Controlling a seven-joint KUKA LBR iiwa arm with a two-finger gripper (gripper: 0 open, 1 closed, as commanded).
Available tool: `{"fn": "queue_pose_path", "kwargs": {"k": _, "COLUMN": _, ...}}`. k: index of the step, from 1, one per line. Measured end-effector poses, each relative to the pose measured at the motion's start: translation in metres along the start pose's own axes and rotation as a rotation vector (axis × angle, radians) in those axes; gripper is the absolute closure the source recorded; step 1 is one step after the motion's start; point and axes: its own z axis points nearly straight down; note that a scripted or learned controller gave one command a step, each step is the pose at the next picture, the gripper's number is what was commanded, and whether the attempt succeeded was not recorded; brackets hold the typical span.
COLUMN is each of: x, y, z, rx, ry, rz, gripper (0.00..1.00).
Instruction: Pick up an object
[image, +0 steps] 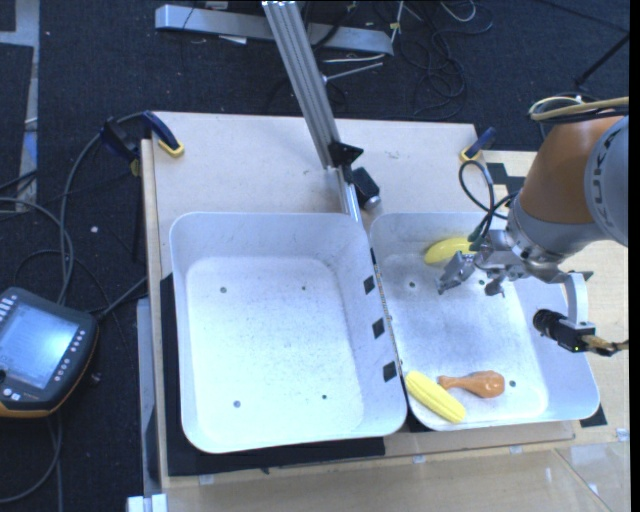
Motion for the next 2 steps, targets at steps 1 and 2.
{"fn": "queue_pose_path", "kwargs": {"k": 1, "x": -0.007, "y": 0.005, "z": 0.049, "rx": 0.001, "ry": 0.000, "rz": 0.001, "gripper": 0.00}}
{"fn": "queue_pose_path", "kwargs": {"k": 2, "x": -0.007, "y": 0.004, "z": 0.067, "rx": -0.002, "ry": 0.000, "rz": 0.000, "gripper": 0.00}}
